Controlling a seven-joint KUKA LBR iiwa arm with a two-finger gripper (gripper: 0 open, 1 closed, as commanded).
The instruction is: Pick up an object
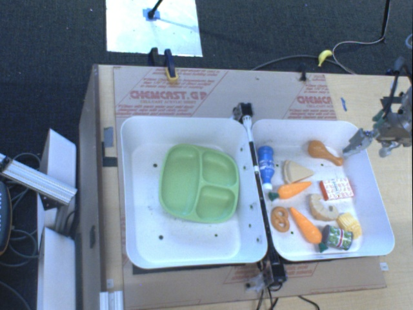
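Observation:
The right bin (379,202) holds several toy foods: a brown drumstick (322,151), a blue bottle (265,161), a pale wedge (296,171), two orange carrots (293,190) (305,225), a red-and-white box (336,188), a pretzel (280,218), a bread piece (321,206), corn (349,223) and a green can (337,237). My gripper (366,150) hovers over the bin's far right corner, just right of the drumstick. It looks open, with nothing between its fingers.
A green divided plate (199,183) lies in the left bin (148,241). A ridge (254,173) separates the two bins. Cables and a yellow connector (324,57) lie behind the bench.

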